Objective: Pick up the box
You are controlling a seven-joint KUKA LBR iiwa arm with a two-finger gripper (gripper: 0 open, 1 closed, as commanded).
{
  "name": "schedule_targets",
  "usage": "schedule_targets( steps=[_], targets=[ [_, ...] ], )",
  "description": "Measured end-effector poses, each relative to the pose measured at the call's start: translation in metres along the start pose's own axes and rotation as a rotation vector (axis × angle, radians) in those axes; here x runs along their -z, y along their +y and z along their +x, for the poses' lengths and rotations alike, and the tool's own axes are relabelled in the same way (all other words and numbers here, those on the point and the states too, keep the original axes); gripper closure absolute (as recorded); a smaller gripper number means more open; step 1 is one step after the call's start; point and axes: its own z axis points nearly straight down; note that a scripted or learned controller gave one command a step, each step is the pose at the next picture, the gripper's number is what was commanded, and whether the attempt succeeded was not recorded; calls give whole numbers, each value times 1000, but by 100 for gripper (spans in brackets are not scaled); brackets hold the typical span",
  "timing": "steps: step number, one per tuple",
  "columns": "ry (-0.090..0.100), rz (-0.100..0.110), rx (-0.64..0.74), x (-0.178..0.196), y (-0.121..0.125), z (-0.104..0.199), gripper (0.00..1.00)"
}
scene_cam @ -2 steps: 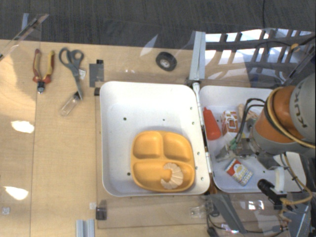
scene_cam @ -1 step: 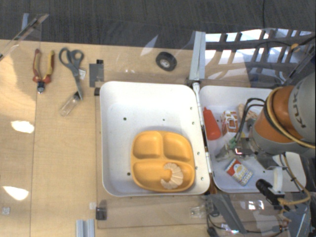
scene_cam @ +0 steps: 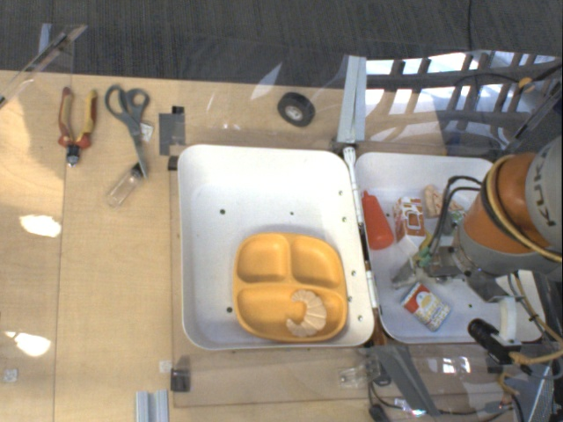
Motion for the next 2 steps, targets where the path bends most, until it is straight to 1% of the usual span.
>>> schedule_targets(
  steps=[1,2],
  targets=[
    [-6,-2,77,0,1,23,0],
    [-8,-11,80,12,4,23,100]
  ],
)
